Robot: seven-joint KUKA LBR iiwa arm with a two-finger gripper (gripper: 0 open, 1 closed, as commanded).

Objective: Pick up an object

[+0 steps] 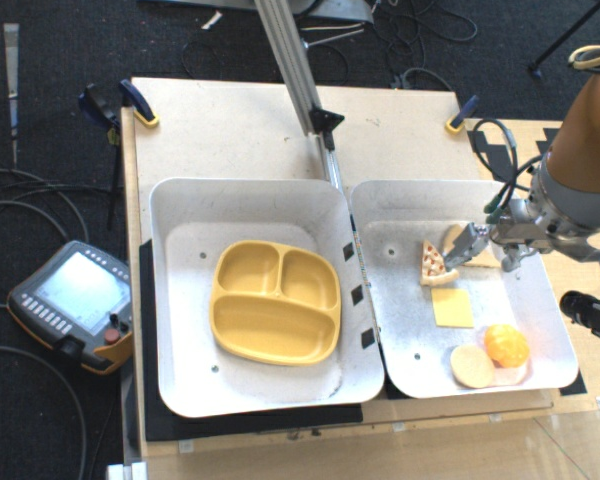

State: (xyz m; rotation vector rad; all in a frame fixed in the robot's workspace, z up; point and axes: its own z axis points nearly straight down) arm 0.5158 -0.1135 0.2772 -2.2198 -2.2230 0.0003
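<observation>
The worktop (pixel 240 118) carries two shallow white bins side by side. The left bin (pixel 180 218) holds a yellow divided plate (pixel 276 302), lying flat near its middle. The right bin (pixel 400 213) holds the small items: a pizza slice toy (pixel 435 262) toward the middle, a yellow square slice (pixel 453 308) just below it, and an orange ball (pixel 506 346) with a pale round disc (pixel 472 366) in the near right corner. The arm (pixel 580 158) reaches in over the right edge of that bin, and the hand (pixel 468 246) sits low beside the pizza slice, at its right side. Whether the hand is wide or narrow cannot be told; no item is seen gripped in it. In my judgement the step in hand is the approach to a grasp, with the pizza slice the likely target. The slice is a wedge; its long axis appears to run roughly from the bin's near side toward the far side, tip pointing to the far edge. The next move calls for straddling the wedge across its narrow width, then closing and lifting.
</observation>
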